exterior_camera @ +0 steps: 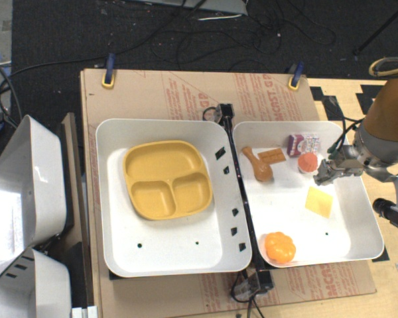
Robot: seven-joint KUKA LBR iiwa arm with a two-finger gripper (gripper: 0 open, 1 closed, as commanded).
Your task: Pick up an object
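Observation:
In the right bin (358, 244) lie a yellow block (319, 202), a small red ball (308, 162), a purple-and-white packet (302, 142), a brown wooden spoon-like piece (262, 163) and an orange fruit (279, 247). My gripper (326, 173) hangs low at the bin's right side, just above the yellow block and right of the red ball. Nothing shows between its tips.
A yellow divided plate (166, 179) fills much of the left bin (119, 244). A black divider (237, 191) runs between the bins. Two clamps (108, 79) hold the cardboard at the back. White tubs (26, 184) stand off the bench at the left.

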